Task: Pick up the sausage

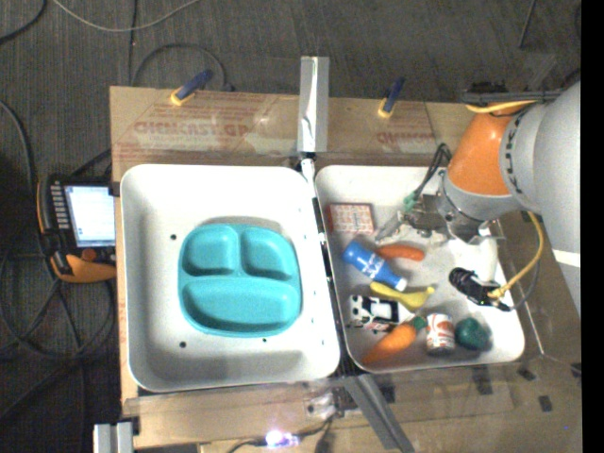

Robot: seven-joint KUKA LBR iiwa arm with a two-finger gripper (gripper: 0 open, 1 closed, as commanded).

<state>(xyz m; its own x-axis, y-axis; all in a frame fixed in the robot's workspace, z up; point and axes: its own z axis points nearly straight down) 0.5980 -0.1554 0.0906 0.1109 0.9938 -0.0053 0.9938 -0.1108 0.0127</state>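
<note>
Robot hand (408, 223) hangs just above sausage (402, 252) in right bin (514, 347); can't tell if fingers spread or pressed. Sausage lies beside blue bottle (373, 263). Prob. light, stiff, smooth toy; grip across middle.

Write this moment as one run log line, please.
gripper: over right bin, just above sausage | sausage: lying in bin, not lifted | fingers: unclear

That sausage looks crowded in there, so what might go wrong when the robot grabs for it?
The sausage lies close beside the blue bottle, so the gripper may bump or catch the bottle instead. The banana sits just below, so a nudge could push things together. The sausage is small and round, so it might slip free.
</note>
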